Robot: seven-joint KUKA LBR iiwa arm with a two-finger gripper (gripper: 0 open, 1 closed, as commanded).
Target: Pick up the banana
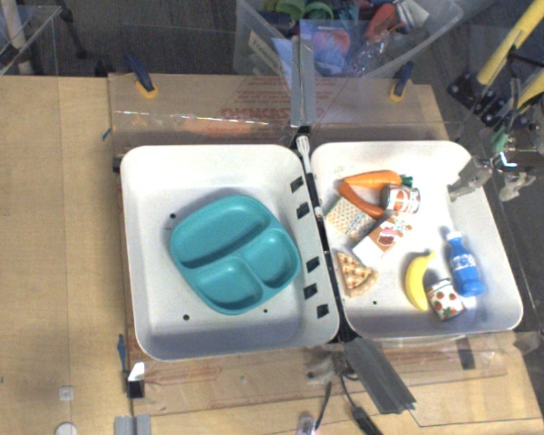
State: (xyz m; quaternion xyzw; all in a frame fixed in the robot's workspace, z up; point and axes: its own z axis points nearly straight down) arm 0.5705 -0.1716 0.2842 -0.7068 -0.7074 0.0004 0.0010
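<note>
The yellow banana (pixel 418 280) lies in the right bin (pixel 490 234), in its front half, curved and pointing toward the front edge. A blue bottle (pixel 462 263) lies just to its right and a small red and white can (pixel 444 300) touches its front end. My gripper (pixel 469 179) hangs over the right bin's back right corner, well behind and to the right of the banana, with nothing seen in it.
The right bin also holds a carrot (pixel 372 181), a can (pixel 402 199), a small box (pixel 382 236), a cracker (pixel 344 216) and a pizza slice (pixel 355 274), all left of the banana. A teal divided plate (pixel 234 254) fills the left bin (pixel 145 207). A clear box of toys (pixel 344 16) stands behind.
</note>
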